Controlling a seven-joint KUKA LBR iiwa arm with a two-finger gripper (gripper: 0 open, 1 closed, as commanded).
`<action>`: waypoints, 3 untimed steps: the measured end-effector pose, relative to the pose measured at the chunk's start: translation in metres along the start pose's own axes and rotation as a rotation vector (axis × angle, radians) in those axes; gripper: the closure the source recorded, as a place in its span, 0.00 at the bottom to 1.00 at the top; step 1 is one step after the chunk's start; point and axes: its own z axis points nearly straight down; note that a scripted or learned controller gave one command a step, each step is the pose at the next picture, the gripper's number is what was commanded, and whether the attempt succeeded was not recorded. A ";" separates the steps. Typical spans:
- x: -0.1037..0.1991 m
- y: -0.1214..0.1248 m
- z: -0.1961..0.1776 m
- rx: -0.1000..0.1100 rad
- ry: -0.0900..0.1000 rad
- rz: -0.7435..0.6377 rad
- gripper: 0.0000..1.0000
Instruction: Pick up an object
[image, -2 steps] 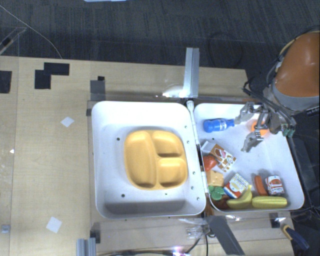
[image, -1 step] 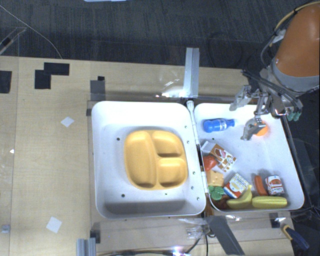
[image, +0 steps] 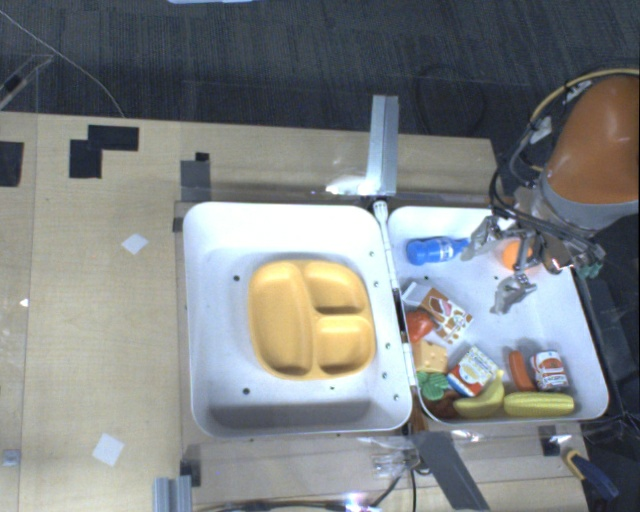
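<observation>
Camera view, taking the right bin (image: 592, 345) as the landmark. You will find the gripper (image: 515, 270) above the bin's upper half, well toward the far wall, with the arm (image: 598, 150) reaching in over the bin's right rim. Metal fingers (image: 513, 292) hang down over bare white floor; whether they stand parted or together cannot be told from this angle. Nothing is seen between them, so record no object as held.

The nearest candidate is the blue bottle (image: 436, 249), lying on its side in the bin's upper left corner. Its long axis runs roughly left to right, cap end toward the gripper. It lies to the left of the fingers and slightly farther back, near but apart from them. An orange item (image: 512, 251) sits just behind the gripper, partly covered.

The remaining objects crowd the bin's near edge: a snack packet (image: 443, 313), a banana (image: 481, 402), a yellow-green vegetable (image: 539, 403) and a small can (image: 549, 370), all well apart from the fingers.

The left bin (image: 210, 330) beside it bears a yellow divided tray (image: 310, 317).

Judgement: the pick is not yet made; the bottle calls for a short leftward shift and a grip across its narrow width.
</observation>
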 end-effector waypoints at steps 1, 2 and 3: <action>0.024 -0.085 0.042 0.003 -0.002 -0.031 0.00; 0.067 -0.068 0.079 0.002 -0.003 0.320 0.00; 0.113 -0.055 0.109 0.006 -0.012 0.267 0.00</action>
